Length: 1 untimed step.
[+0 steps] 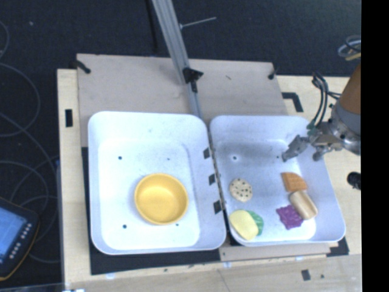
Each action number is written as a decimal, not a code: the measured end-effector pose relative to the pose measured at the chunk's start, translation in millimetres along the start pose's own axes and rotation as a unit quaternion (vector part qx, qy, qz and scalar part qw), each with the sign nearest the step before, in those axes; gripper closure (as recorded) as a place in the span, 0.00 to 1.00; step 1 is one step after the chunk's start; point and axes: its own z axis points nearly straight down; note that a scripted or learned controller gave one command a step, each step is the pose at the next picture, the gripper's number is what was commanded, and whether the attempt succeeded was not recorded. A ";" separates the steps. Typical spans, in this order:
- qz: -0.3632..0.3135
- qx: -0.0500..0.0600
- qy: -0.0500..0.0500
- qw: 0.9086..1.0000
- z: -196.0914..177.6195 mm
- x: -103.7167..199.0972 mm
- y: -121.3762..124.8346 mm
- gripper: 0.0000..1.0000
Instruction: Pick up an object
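The right bin (255, 132) holds a speckled cookie (241, 190), an orange wedge (293, 180), a tan cylinder (302, 204), a purple piece (289, 216) and a yellow and green item (245, 224). A yellow bowl (160, 198) sits in the left bin (121, 132). My gripper (307, 151) hangs over the right bin's upper right part, just above the orange wedge in the picture. It is open, and its two fingers (295, 148) stand apart with nothing between them.
A slanted metal pole (173, 35) runs down from the top to the seam between the bins. Cables trail over the dark floor at left, and a small screen (12, 233) sits at the lower left.
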 end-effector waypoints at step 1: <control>0.001 0.000 0.000 1.000 42.3 -0.8 1.5 0.00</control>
